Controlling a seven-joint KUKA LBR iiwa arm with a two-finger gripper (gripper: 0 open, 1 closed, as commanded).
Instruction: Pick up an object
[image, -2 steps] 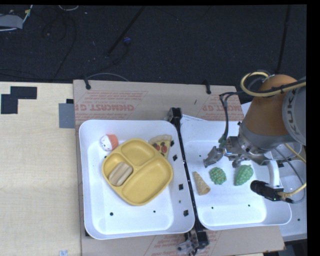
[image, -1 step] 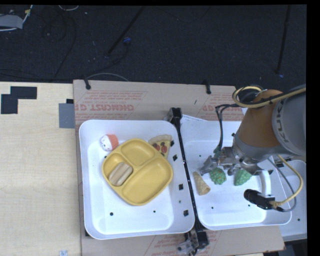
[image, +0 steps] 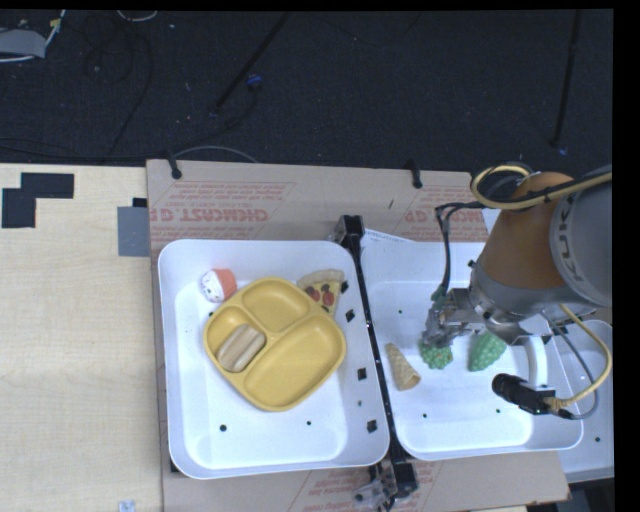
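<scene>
In the right bin (image: 470, 440), the gripper (image: 442, 328) reaches down from the grey and orange arm (image: 530, 250). Its tip is right above and touching a small green lumpy toy (image: 436, 354) on the bin floor. A second green toy (image: 487, 351) lies just right of it, partly under the wrist. A tan cone-shaped piece (image: 403, 366) lies to the left, near the bin's left wall.
The left bin (image: 190, 420) holds a yellow divided plate (image: 290, 365) with a tan bread-like piece (image: 240, 347) in one section. A pizza slice toy (image: 322, 288) and a red and white toy (image: 216, 285) lie beside it. The arm's yellow cable (image: 590, 370) loops over the right bin's right side.
</scene>
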